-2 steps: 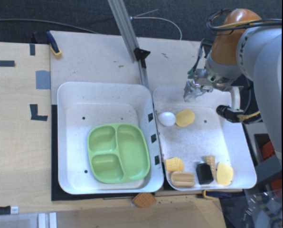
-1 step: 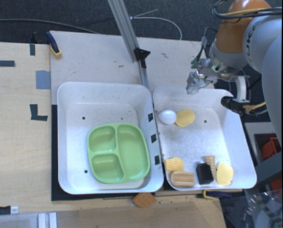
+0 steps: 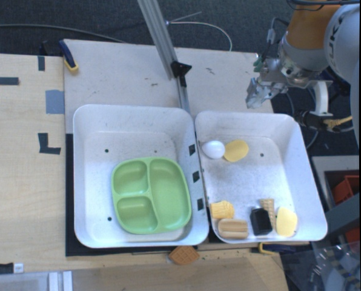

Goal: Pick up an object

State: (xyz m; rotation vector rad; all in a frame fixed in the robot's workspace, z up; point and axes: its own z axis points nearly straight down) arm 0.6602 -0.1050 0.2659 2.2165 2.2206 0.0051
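The bench (image 3: 126, 71) is carrying two shallow white bins side by side. The left bin (image 3: 89, 162) is sitting at about eight o'clock of the view, and the right bin (image 3: 289, 156) at about four o'clock, their inner walls touching.

The grey arm (image 3: 326, 23) with its orange band is reaching in at two o'clock, and its gripper (image 3: 257, 96) is hanging over the bench just beyond the right bin's far rim, at twelve o'clock of that bin. Whether it is wide or narrow cannot be told at this angle, and nothing is showing between its tips.

A green divided plate (image 3: 151, 194) is lying in the left bin, toward its five o'clock corner.

In the right bin, a white egg-like ball (image 3: 214, 149) is resting at ten o'clock, touching a yellow round piece (image 3: 236, 150) beside it. Along the near wall, at six o'clock, a tan bun-like piece (image 3: 232, 228) is lying just below a small yellow waffle-like piece (image 3: 222, 209); next to them a black block (image 3: 260, 220) is sitting, with a pale yellow lemon-shaped piece (image 3: 286, 221) at five o'clock.

A small brown cookie-like piece (image 3: 183, 255) is lying on the bench outside the bins, at six o'clock of the view.
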